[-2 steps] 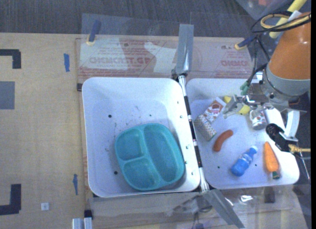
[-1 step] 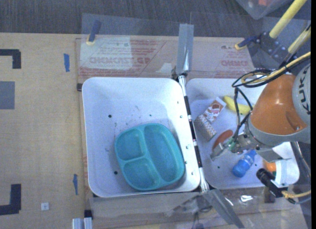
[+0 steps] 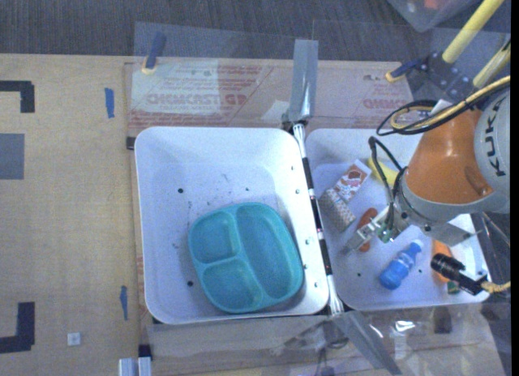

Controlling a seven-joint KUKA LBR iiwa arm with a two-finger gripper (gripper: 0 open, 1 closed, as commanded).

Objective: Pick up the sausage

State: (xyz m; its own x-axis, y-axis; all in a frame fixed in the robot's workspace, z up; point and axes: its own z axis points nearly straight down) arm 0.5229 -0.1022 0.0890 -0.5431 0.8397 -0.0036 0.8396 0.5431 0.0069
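Observation:
The sausage [image 3: 368, 222] is a small red-orange piece lying in the right bin [image 3: 357, 289], near its left middle. My gripper [image 3: 362, 238] reaches in from the right under the orange wrist band and is low over the sausage, partly covering it. Red shows on both sides of the grey gripper metal. I cannot tell whether the sausage is touched or held.
Beside the sausage lie a brown-grey block [image 3: 336, 209] and a red-and-white packet [image 3: 352, 181]. A blue bottle [image 3: 401, 266] is in front, an orange piece [image 3: 442, 250] at the right, something yellow [image 3: 383, 173] behind. The left bin [image 3: 162, 204] holds a teal divided plate [image 3: 245, 258].

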